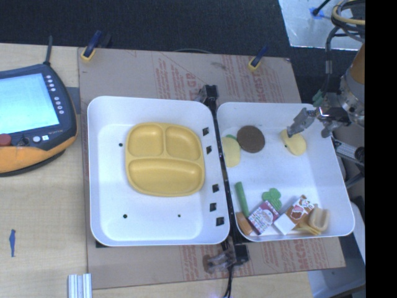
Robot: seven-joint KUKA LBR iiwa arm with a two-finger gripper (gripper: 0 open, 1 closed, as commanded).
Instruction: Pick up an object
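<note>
Gripper (302,124) hangs over the upper right part of the right bin (322,172), coming in from the right edge, and its grey fingers point down-left toward a pale yellow piece (297,144) lying on the bin floor just beneath them. Whether those fingers are parted or closed, I cannot tell from this angle, and nothing is visibly between them. Left of that piece sits a brown round disc (250,138), and beside it a second pale yellow piece (231,151) rests against the bin's left wall. Down at the near edge there's a cluster: a green stick (240,198), a green broccoli-like toy (271,198), small printed boxes (263,218) and a tan piece (317,219). Over in the left bin (105,166), a yellow divided plate (165,158) lies flat in the middle.
</note>
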